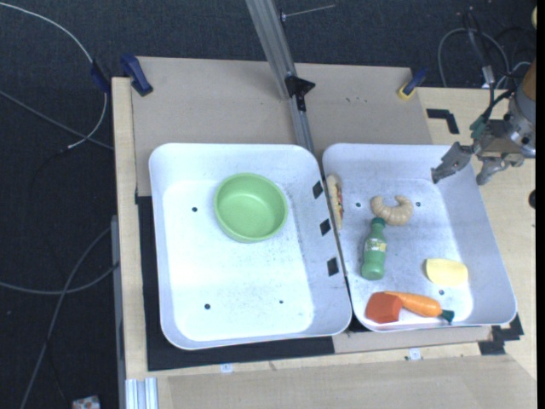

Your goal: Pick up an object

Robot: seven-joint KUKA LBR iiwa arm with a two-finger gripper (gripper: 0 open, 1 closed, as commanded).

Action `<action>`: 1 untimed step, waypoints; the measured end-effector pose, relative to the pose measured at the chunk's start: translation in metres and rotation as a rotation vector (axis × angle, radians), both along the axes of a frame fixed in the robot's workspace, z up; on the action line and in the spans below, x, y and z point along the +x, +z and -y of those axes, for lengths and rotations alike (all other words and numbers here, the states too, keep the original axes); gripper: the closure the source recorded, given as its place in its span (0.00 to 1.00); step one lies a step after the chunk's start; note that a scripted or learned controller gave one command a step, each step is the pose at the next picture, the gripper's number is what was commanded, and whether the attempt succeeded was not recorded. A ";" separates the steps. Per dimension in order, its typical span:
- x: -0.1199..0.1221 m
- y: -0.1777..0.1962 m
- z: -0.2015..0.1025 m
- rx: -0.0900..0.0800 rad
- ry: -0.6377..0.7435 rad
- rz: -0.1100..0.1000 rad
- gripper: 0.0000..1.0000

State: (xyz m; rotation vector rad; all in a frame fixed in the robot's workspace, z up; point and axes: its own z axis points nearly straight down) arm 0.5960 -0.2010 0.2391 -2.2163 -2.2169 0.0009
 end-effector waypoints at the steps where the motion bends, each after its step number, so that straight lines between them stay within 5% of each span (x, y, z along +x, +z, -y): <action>1: 0.007 -0.058 0.003 0.001 -0.001 -0.009 0.00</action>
